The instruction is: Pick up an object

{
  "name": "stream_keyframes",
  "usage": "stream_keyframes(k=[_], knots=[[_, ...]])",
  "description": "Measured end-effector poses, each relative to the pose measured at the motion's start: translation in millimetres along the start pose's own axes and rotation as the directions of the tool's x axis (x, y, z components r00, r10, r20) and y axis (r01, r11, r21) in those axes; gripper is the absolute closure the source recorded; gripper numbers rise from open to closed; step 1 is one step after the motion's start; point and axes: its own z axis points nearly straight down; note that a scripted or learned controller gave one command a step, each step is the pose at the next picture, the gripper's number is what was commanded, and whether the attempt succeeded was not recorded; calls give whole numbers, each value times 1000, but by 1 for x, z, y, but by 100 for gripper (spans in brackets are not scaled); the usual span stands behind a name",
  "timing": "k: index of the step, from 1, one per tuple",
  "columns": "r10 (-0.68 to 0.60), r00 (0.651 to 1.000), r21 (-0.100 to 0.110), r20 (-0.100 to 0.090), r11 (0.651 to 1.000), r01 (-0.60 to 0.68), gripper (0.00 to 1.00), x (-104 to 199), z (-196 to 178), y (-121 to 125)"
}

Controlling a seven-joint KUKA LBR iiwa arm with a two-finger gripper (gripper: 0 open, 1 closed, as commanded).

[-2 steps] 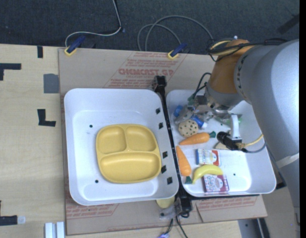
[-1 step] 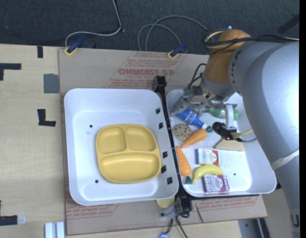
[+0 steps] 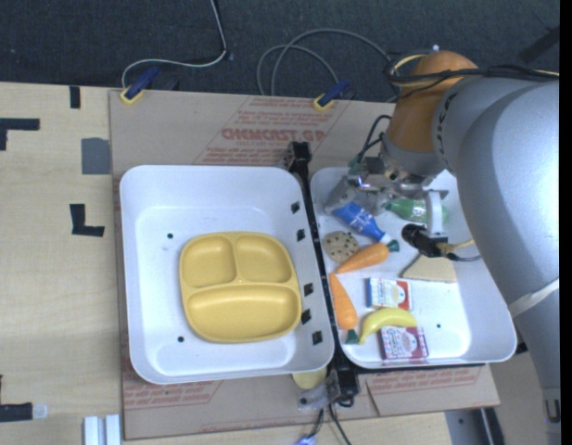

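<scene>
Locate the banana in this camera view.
The banana lies in the right bin, near its front edge, between a carrot and a red packet.

Arm (image 3: pixel 508 156) covers the right bin's (image 3: pixel 452 350) far right corner and is cut off by the right edge. Gripper (image 3: pixel 376 185) too cluttered to read. Green item (image 3: pixel 408 209) beneath it partly hidden, unidentifiable. Yellow object (image 3: pixel 309 376) below the bins mostly hidden.

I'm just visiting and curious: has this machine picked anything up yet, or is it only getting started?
Nothing looks lifted yet. The gripper is down at the far end of the right bin, near a blue item, but I can't tell if it grips anything. The carrots, banana and cookie lie in the bin. Grasping and lifting remain.
</scene>
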Motion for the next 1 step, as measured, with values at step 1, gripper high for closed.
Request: stream_keyframes(k=[1], knots=[[-2,1000,0,1,1000,2,100,1,-10,0]])
